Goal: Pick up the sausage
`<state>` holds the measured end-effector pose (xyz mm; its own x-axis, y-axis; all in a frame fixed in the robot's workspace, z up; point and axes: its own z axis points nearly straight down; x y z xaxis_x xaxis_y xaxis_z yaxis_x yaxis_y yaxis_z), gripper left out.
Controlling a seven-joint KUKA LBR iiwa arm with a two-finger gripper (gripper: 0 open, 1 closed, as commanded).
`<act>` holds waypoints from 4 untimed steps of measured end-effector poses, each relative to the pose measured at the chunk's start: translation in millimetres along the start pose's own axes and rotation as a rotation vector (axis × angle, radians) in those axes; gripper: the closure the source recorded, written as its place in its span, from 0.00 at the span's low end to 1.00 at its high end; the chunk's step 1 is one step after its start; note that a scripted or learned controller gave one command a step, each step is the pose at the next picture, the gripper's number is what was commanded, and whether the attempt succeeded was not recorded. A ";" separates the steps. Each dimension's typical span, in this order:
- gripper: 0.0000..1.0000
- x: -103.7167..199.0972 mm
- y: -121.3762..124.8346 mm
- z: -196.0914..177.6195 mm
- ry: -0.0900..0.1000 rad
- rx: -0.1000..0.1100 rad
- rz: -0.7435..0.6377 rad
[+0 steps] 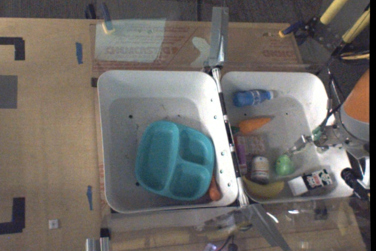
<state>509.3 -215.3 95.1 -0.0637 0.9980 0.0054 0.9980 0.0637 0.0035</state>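
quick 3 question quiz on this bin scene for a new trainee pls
1. True or false: the teal divided plate lies in the right bin.
2. Which item lies nearest the back wall of the right bin? A) banana B) blue bottle C) carrot
3. Fill in: the gripper is over the ____ bin.

Key: 1 false, the plate lies in the left bin. 2 B. 3 right.
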 end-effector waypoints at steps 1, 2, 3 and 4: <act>0.00 -0.1 -0.5 0.5 0.001 0.001 0.001; 0.00 -0.1 -0.6 0.5 0.001 0.001 0.001; 0.00 38.9 35.6 -0.8 -0.007 0.000 -0.314; 0.00 38.1 35.2 -0.8 -0.007 0.000 -0.313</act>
<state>542.0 -175.0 96.2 -0.3677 0.9299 -0.0027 0.9299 0.3677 0.0034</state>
